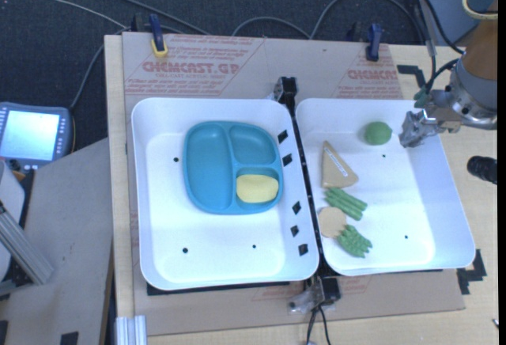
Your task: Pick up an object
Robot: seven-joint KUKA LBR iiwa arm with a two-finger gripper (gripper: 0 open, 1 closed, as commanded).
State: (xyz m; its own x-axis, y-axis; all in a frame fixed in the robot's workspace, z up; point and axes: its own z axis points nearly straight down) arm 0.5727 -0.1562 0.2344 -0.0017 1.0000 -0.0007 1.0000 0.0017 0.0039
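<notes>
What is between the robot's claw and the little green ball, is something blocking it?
Nothing visible is. The gripper sits near the right bin's upper right corner, and the green ball lies just to its left with bare white floor between them. The triangular sandwich piece and green beans lie lower down, out of the way.

Handheld screen point(32, 134) left of bench point(118, 177)
</notes>
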